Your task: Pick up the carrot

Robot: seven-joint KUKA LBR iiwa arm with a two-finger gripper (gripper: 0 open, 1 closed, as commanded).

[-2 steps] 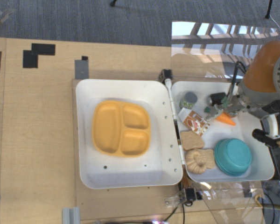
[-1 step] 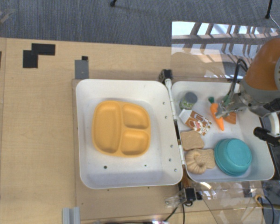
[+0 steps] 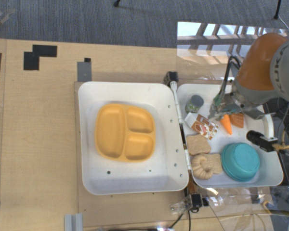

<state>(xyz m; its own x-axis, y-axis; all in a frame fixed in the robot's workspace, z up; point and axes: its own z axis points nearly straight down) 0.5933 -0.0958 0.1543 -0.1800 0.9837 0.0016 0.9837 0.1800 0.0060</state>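
Your gripper (image 3: 222,110) is hanging low in the right bin (image 3: 278,177), directly over the upper end of the carrot (image 3: 226,124). Whether it is open or closed I cannot tell; the wrist is covering that area. The carrot is lying on the bin floor, tapered and smooth orange, pointing down and slightly right, with an orange-brown block (image 3: 237,120) touching its right side. That crowding is likely why the arm is coming in from above rather than from the side.

You are working in a cluttered bin: a printed packet (image 3: 204,126) is sitting just left of the carrot, a grey round piece (image 3: 196,101) above that, a slice of bread (image 3: 198,145) and a ridged tan pastry (image 3: 206,165) below, and a glossy teal bowl (image 3: 240,161) lower right. The left bin (image 3: 89,177) is carrying a yellow three-compartment tray (image 3: 108,154), matte and rounded.

I am judging the grasp as not yet confirmed.
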